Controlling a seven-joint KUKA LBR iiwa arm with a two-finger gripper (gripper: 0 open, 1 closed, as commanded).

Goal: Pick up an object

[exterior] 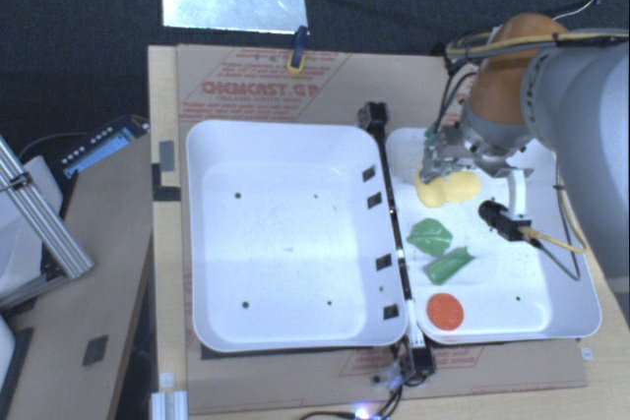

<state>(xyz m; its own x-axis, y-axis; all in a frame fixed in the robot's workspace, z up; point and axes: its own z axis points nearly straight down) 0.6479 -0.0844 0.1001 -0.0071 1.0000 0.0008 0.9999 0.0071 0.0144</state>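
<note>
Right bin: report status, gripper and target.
Gripper down on the yellow object in the right bin. No lift seen. Two green pieces and an orange disc lie nearer the camera, apart from it.

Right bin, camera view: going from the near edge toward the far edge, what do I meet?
Orange disc → long green piece → green leaf-shaped piece → yellow object → end effector right over the yellow object.

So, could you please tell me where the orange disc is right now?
The orange disc lies in the right bin, near its front-left corner, just below the two green pieces.
</note>
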